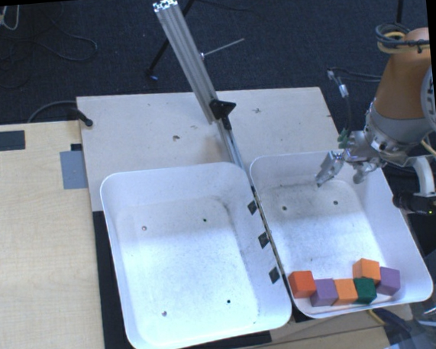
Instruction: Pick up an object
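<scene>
Two shallow white bins sat side by side on the tabletop (160, 129), the left bin (181, 254) and the right bin (327, 228). Six blocks clustered at the right bin's five o'clock corner: an orange block (302, 282), purple block (323, 292), orange (346, 289), green block (365, 290), orange (367, 269) and purple (388, 279). At two o'clock the claw (342, 171) hung released, fingers spread, grasping nothing. Dark carpet with cables lay beyond.
</scene>
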